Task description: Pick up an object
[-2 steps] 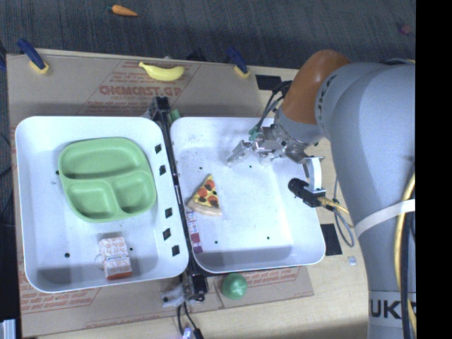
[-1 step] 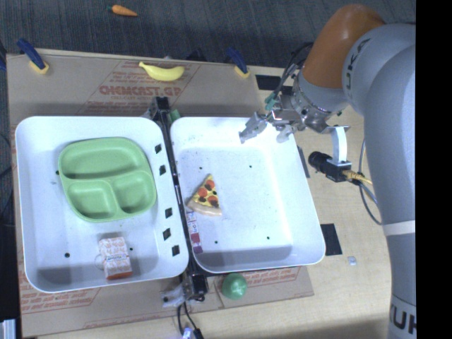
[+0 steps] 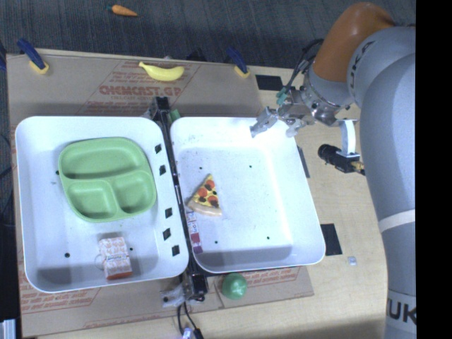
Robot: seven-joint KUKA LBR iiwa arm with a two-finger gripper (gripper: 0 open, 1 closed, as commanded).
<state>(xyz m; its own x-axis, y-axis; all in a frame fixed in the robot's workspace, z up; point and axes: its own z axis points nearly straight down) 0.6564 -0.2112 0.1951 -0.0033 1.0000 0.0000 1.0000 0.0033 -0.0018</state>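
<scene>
A toy pizza slice (image 3: pixel 205 196) lies in the right bin (image 3: pixel 296 210), near its left wall. In the left bin (image 3: pixel 28 210) sit a green divided plate (image 3: pixel 107 177) and a small red-and-white packet (image 3: pixel 114 256) at the front. My gripper (image 3: pixel 274 127) hangs over the right bin's back right corner, well away from the pizza slice. Its fingers stand apart, open, with nothing between them.
A yellow toy banana (image 3: pixel 162 70) rests on the cardboard behind the bins. A green ball (image 3: pixel 234 285) sits on the bench in front of the right bin. An orange carrot (image 3: pixel 124 10) lies far back on the dark floor. Blue clamps (image 3: pixel 33 56) hold the cardboard's back edge.
</scene>
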